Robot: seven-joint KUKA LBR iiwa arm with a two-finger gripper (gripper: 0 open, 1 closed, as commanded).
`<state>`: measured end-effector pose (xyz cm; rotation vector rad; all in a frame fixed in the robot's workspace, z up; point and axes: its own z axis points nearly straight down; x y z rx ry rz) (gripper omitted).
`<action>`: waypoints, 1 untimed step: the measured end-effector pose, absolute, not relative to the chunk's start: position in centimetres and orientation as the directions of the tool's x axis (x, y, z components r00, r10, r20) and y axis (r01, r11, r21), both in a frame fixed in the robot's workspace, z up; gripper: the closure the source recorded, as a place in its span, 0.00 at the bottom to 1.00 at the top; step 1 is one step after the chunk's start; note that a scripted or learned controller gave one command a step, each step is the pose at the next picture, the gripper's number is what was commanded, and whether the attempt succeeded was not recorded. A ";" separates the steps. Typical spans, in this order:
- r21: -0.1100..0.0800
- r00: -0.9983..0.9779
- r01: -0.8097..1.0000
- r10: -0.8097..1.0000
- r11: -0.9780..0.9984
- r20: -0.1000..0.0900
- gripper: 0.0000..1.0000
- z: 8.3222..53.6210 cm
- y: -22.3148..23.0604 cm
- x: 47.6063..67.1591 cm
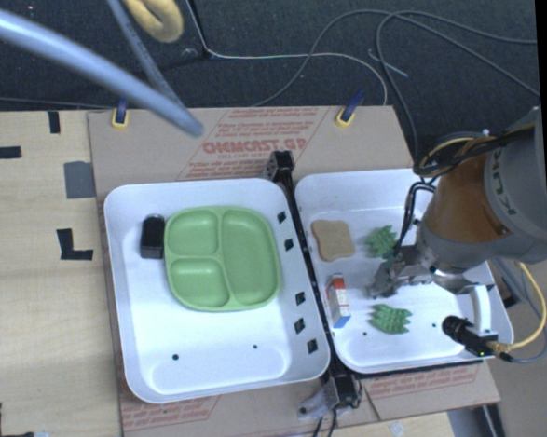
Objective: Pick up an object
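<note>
The right bin (358, 352) holds a tan flat piece (332, 239), a small red and white carton (337, 301) and two green leafy toys, one (381, 242) farther back and one (389, 319) nearer the front. My gripper (386, 283) hangs low in this bin between the two green toys, right of the carton. Nothing shows between its tips. The grey arm with its orange band (460, 211) covers the bin's right part.
The left bin (138, 348) bears a green divided plate (224, 257) with a small black block (151, 236) at its left. A black divider (300, 258) runs between the bins. Cables lie behind the bench, and a grey pole (76, 63) crosses the upper left.
</note>
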<state>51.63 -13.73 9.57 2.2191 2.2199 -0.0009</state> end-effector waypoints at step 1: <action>0.004 -0.002 1.000 1.000 0.002 -0.001 1.00 15.8 -13.4 51.8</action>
